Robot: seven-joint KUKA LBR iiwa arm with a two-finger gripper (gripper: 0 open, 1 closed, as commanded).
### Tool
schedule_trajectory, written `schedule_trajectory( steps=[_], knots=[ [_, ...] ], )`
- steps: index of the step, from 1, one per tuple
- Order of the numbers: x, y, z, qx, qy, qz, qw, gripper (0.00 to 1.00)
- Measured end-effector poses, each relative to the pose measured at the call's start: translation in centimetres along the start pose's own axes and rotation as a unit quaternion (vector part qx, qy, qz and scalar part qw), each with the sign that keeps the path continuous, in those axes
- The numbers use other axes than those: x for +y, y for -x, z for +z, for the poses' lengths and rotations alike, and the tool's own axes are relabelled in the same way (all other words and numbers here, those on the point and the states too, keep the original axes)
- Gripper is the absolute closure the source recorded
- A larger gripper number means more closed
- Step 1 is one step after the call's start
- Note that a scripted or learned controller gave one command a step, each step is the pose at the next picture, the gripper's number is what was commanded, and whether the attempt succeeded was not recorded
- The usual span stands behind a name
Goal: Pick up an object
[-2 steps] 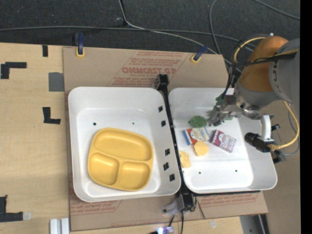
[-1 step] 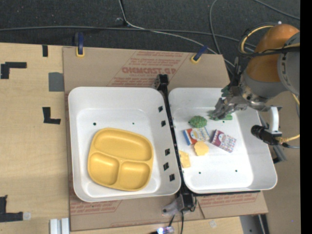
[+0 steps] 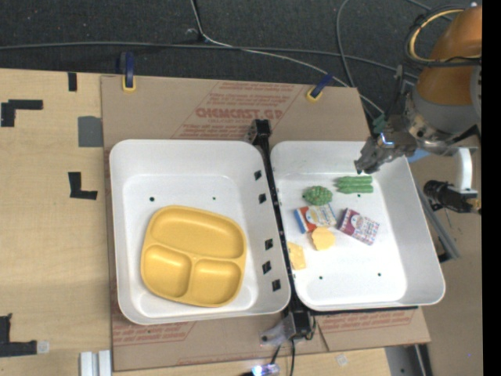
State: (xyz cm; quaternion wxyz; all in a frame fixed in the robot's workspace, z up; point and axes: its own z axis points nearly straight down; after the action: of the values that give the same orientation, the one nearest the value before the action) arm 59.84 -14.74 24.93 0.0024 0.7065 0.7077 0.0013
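Note:
The right bin [image 3: 391,284] holds several small toy items. A green pea pod [image 3: 354,184] lies near its back, a green leafy piece [image 3: 317,195] to its left. In front of these lie a red and blue packet [image 3: 307,218], a yellow cheese-like piece [image 3: 322,239], a purple and white packet [image 3: 358,226] and a small yellow piece [image 3: 297,256] at the left wall. My gripper [image 3: 368,163] hangs over the bin's back right part, just above and to the right of the pea pod, its dark fingers pointing down and left. I see nothing between them.
The left bin [image 3: 129,178] holds a yellow three-compartment tray [image 3: 193,254]. Both bins rest on a cardboard sheet [image 3: 227,112] held by clamps. Black cables [image 3: 235,45] run across the dark back. A white bracket [image 3: 462,182] stands right of the right bin.

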Motion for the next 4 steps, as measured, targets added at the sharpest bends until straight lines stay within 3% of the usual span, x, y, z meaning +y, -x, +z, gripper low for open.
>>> schedule_trajectory(
  steps=[1, 3, 4],
  knots=[
    [0.0, 0.0, -0.9, 0.001, -0.003, 0.0, 1.0, 1.0],
    [1.8, -11.9, 1.4, 0.001, -0.003, -0.003, 1.0, 1.0],
    [2.6, -17.9, 0.9, 0.001, -0.003, -0.003, 1.0, 1.0]
  ],
)
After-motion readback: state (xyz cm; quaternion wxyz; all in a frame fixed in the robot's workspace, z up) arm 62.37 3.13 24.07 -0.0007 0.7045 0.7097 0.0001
